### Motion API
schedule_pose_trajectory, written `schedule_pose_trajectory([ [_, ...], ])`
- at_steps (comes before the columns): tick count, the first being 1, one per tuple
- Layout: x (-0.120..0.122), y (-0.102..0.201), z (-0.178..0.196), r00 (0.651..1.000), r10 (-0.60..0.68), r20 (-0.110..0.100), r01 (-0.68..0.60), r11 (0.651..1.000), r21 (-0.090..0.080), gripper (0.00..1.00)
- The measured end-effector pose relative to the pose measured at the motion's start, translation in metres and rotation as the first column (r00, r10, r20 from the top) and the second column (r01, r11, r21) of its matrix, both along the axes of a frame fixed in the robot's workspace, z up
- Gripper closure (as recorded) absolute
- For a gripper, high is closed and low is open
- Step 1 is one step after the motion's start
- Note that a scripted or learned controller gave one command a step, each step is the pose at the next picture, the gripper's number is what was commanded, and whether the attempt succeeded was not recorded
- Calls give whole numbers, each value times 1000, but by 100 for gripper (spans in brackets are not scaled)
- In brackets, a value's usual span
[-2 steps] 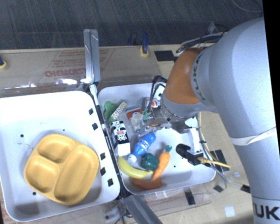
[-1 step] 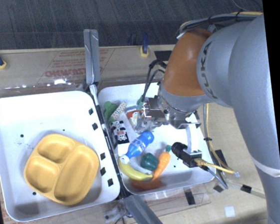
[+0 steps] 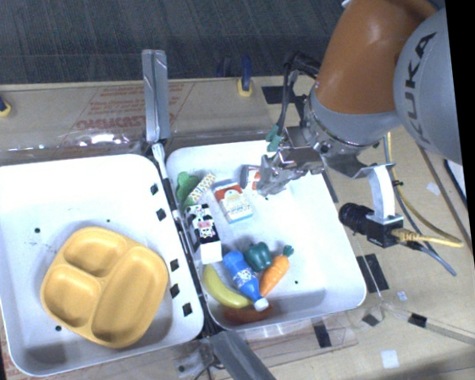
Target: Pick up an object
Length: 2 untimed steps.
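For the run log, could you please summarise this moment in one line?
end effector: above right white bin, upper part | nearest: small orange-and-white carton | yellow sectioned plastic tray: left bin

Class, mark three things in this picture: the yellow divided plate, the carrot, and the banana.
yellow divided plate (image 3: 103, 285), camera view, centre where its compartments meet.
carrot (image 3: 273, 274), camera view, middle of the orange body.
banana (image 3: 217, 288), camera view, middle of the yellow curve.
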<state>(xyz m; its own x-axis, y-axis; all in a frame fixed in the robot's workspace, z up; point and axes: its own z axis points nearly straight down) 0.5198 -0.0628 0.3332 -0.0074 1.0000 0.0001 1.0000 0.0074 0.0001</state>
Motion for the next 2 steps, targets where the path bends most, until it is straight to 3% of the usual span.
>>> schedule_pose_trajectory([
  [1, 0, 0, 0, 1000, 1, -1, -1, 1000, 0, 0],
  [2, 35, -3, -107, 993, -117, -6, 117, 993, 0, 0],
])
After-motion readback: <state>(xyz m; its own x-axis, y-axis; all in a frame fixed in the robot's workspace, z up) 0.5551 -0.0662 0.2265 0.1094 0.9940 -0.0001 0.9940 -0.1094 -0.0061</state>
